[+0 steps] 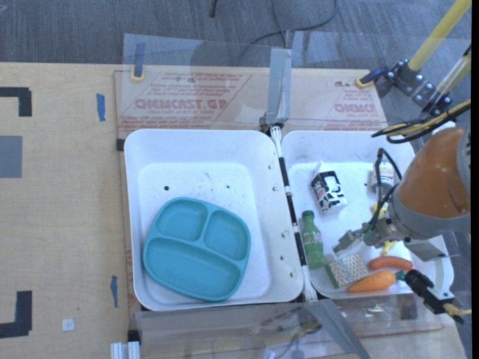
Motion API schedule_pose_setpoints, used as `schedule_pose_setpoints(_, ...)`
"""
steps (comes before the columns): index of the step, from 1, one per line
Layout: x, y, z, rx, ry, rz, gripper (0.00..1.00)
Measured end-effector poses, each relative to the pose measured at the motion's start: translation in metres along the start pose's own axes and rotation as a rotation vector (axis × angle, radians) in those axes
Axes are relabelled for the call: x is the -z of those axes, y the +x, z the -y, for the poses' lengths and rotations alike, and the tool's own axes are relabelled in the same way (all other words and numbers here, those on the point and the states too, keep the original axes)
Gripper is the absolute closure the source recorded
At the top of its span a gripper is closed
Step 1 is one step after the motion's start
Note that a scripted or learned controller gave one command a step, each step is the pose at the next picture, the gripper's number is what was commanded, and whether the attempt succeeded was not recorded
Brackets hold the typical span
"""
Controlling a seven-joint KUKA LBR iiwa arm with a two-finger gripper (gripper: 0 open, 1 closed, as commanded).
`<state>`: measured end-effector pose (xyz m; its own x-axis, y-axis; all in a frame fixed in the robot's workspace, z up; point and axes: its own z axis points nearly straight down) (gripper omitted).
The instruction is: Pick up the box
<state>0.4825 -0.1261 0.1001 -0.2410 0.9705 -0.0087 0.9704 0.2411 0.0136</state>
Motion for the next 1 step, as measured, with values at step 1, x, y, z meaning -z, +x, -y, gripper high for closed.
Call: schedule_pose_setpoints(1,-0.0108,0.0051,0.0006,-0.018,0.007,-0.004,0.00)
